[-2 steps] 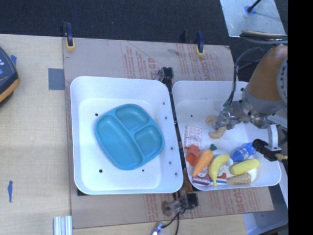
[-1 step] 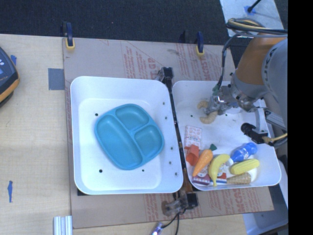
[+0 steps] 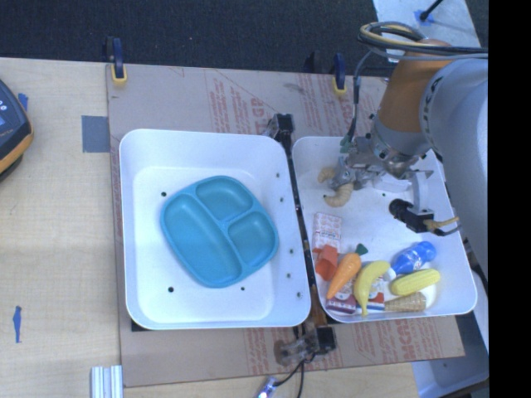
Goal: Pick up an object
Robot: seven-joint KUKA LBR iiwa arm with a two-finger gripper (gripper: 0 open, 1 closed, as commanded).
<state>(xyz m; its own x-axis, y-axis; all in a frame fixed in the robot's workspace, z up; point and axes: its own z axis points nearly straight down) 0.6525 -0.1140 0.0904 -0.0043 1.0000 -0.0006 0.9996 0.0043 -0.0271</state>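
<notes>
Bins are sitting side by side on a brown cardboard sheet [image 3: 207, 98] on the pale wooden table [image 3: 58, 247], two of them, their inner rims nearly touching down the middle. The left shallow white bin [image 3: 137, 164] is carrying one light blue three-compartment plastic plate [image 3: 218, 230], which is lying near its centre with bare white floor showing on every side, widest along the far and near walls. The right shallow white bin [image 3: 452, 301] is crowding its load toward the near wall: one orange toy carrot with a green top [image 3: 344, 274], one yellow toy banana [image 3: 369, 280], one yellow toy corn cob [image 3: 415, 282], one blue rounded toy [image 3: 412, 257], one red-orange block [image 3: 326, 259], one tan wafer-like piece [image 3: 404, 303] and one red-and-white printed packet [image 3: 326, 222] against the left wall. Two pale beige lumpy pieces [image 3: 336, 196] are lying in the far left part of that bin, one behind the other. The grey arm with its orange band [image 3: 406, 98] is reaching in from the right, and the hand [image 3: 355, 172] is hanging just beside and above those beige pieces, close to the bin's far wall; whether it is apart or together cannot be told, and nothing is showing clamped in it. Open floor is lying in the middle of the right bin between the hand and the toys.
</notes>
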